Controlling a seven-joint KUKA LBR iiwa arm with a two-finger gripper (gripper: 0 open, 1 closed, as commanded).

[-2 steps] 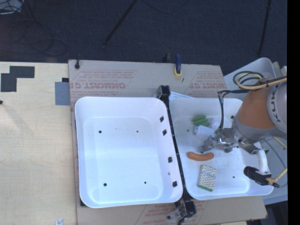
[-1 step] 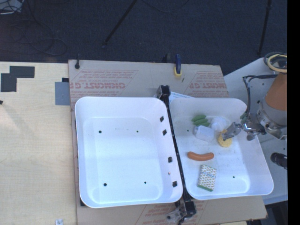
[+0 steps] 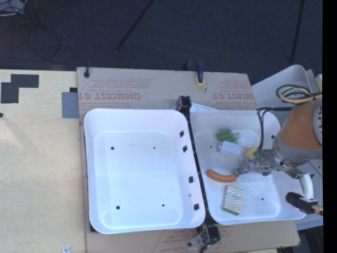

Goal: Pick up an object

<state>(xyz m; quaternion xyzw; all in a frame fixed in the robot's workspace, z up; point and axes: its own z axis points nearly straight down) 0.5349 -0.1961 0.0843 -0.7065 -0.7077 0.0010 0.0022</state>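
While bins sit on cardboard [image 3: 158, 91] over dark floor w/ cables, pincer [image 3: 247, 166] grip state can't be told.

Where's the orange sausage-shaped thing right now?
The orange sausage-shaped thing lies in the right bin, near the divider between the bins, just left of the hand and above the patterned packet.

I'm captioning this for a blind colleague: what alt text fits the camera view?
A grey robot arm reaches from the right into the right bin, its gripper low beside an orange sausage. The bin also holds a green item, a clear item and a patterned packet; the left bin adjoins it.
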